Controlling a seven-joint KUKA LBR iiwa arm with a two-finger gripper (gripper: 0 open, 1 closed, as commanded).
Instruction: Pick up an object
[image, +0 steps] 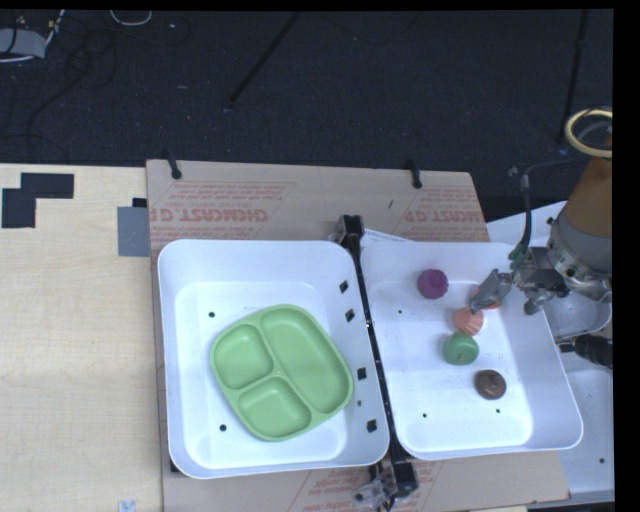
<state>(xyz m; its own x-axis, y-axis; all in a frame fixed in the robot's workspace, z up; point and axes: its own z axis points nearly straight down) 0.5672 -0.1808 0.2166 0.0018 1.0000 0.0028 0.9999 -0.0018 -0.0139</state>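
Note:
In the right bin (545, 420) lie a purple ball (432, 283), a small orange piece (466, 321), a green round piece (460, 349) and a brown ring-shaped piece (490, 384). My gripper (489, 294) reaches in from the right and hangs low over the bin's upper right part. Its tip is just above and to the right of the orange piece, close to it or touching it. Nothing is visibly lifted off the bin floor.
A green three-compartment plate (280, 372) lies in the left bin (190, 300). A black divider (365, 340) runs between the two bins. The grey and orange arm (590, 215) stands over the right bin's right rim.

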